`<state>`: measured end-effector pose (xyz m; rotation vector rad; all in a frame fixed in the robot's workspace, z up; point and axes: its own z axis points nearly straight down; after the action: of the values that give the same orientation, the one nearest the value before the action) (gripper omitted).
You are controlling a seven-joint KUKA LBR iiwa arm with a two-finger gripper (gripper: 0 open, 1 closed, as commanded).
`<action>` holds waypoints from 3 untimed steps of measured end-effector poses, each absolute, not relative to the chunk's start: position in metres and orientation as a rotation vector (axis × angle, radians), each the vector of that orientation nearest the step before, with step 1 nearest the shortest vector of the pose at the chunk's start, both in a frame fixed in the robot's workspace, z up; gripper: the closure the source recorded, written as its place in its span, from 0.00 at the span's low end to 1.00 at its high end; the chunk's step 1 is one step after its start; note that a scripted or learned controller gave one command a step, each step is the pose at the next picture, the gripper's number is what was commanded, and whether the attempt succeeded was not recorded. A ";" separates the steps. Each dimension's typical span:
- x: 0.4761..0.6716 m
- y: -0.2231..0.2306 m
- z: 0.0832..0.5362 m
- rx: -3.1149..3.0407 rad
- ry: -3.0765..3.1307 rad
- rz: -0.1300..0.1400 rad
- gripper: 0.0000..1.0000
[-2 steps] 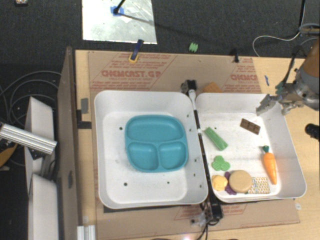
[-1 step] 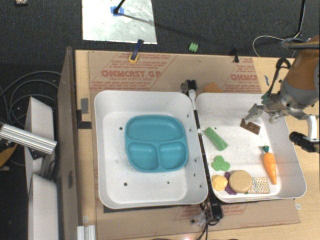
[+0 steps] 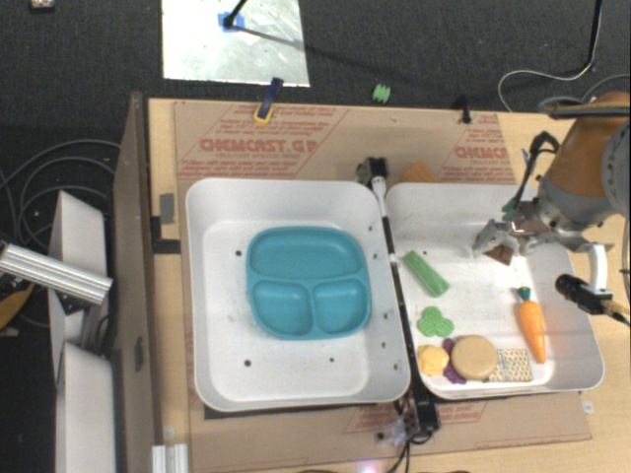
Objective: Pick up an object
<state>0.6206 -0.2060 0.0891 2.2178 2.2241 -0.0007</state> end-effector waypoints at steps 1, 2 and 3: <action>0.632 -0.207 0.194 2.210 2.221 0.007 0.00; 0.612 -0.201 0.081 2.220 2.224 0.000 0.00; 0.624 -0.207 0.212 2.208 2.218 0.009 0.00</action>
<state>0.6235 -0.2072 0.2119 2.2076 2.2180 0.0092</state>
